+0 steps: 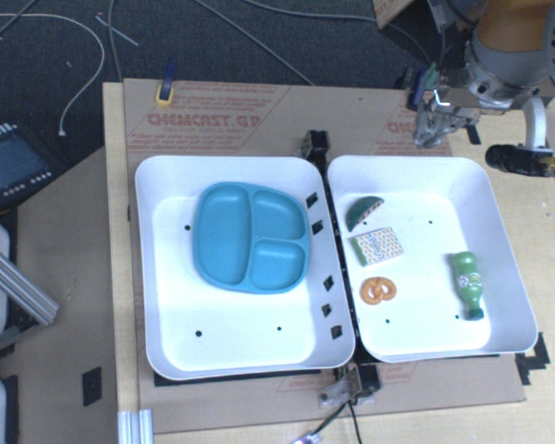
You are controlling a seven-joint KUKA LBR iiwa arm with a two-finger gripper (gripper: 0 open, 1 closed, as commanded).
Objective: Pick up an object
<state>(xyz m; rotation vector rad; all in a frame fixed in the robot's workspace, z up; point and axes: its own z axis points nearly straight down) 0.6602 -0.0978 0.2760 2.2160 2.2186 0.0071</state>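
End effector (432,129) above right bin's (499,276) far rim, grip state unclear, green bottle (467,285), pretzel (378,290), blue tray (252,238) in left bin (166,276)

Single fixed camera above the table (259,109), looking down at a slant. Both white bins sit fully in frame, left bin (157,248) and right bin (499,248), at mid distance. Arm (509,26) enters from top right; dark floor (55,26) along the far edge.
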